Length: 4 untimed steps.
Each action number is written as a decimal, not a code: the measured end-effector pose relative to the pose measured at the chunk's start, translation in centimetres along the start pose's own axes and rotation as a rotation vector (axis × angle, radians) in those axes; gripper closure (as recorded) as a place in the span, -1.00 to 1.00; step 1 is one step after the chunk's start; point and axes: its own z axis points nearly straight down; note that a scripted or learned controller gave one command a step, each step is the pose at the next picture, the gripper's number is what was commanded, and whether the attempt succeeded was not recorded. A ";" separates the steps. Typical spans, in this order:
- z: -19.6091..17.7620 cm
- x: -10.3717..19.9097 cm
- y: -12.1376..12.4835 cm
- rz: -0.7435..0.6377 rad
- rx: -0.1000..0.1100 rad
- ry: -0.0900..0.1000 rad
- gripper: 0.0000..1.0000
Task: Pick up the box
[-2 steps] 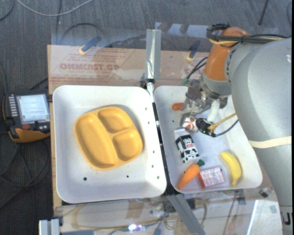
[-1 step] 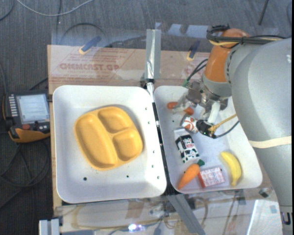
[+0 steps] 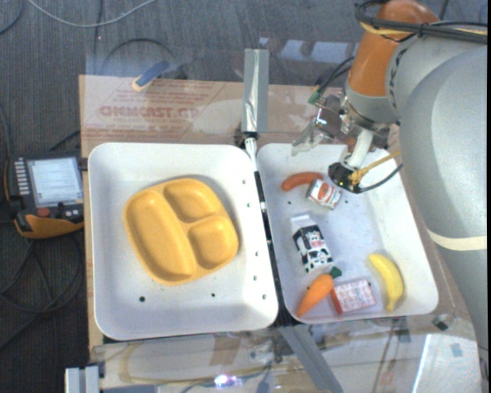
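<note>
Far left, inside the left shallow white bin (image 3: 106, 301): a yellow three-compartment plastic tray (image 3: 182, 229), lying flat. Next over, in the right shallow white bin (image 3: 409, 244): an orange-red toy sausage (image 3: 301, 181) near the far edge. Above it, over the far rim, the grey two-finger gripper (image 3: 309, 142); jaws spread or pressed together, impossible to tell. Mid-bin, a black-and-white cow-patterned carton (image 3: 311, 248). Below that, an orange toy carrot (image 3: 315, 293). Just right of the sausage, a small red-and-white packet (image 3: 323, 192). At the near edge, just beside the carrot, the flat red rectangular box (image 3: 353, 295), well apart from the gripper. Rightmost, a yellow toy banana (image 3: 388, 280).
</note>
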 end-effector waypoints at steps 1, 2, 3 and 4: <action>8.8 -5.4 -4.9 0.068 0.002 0.003 -1.00; -3.0 -5.9 0.8 0.157 0.000 -0.001 -1.00; 8.5 -10.2 -4.1 0.074 0.004 0.004 -1.00; 9.1 -11.7 -10.8 0.052 -0.022 0.010 -1.00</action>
